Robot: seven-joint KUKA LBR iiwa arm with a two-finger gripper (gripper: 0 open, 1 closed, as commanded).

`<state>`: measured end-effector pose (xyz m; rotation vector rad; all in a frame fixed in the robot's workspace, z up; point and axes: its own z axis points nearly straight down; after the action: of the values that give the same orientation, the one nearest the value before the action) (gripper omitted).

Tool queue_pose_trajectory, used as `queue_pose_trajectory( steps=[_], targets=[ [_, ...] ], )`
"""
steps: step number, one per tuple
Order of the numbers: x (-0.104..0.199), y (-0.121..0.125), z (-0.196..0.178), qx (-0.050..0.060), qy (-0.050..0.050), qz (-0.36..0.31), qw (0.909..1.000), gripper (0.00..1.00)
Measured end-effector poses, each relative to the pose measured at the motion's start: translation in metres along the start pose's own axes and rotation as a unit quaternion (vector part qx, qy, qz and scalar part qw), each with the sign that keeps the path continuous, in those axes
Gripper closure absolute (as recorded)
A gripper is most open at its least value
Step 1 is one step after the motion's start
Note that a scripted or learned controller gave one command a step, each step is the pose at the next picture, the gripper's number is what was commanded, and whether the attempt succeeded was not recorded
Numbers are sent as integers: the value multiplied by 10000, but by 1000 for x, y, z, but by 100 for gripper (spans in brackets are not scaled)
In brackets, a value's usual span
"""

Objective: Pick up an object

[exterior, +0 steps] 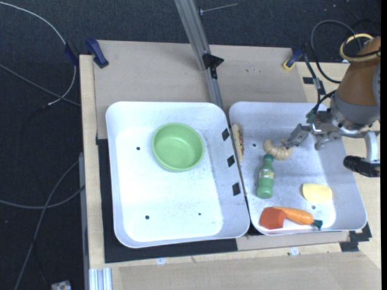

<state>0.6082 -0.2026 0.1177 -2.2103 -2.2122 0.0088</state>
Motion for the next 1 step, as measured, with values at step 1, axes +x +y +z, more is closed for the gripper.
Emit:
queue_pose_trajectory(
  steps=[1],
  targets=[
    [0,3,16,-56,-1,6,10000,0]
  ],
)
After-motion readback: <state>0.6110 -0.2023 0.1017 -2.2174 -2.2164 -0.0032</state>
